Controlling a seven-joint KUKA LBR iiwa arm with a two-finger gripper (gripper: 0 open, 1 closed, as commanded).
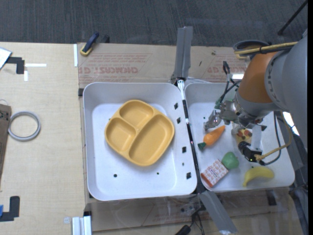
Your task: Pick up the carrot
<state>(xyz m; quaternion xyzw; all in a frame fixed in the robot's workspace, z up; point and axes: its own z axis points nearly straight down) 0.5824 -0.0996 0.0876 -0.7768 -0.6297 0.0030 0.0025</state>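
Note:
The carrot is orange with a green tip. It lies at a slant on the floor of the right bin, close to the bin's left wall, with the green tip pointing down-left. My gripper hangs right over the carrot's thick upper end, touching it or nearly so. The grey arm with its orange band comes in from the upper right and hides the bin's far right part.
In the right bin lie a green round item, a yellow banana, a red and white packet and a small coloured item under the wrist. A yellow divided plate sits in the left bin.

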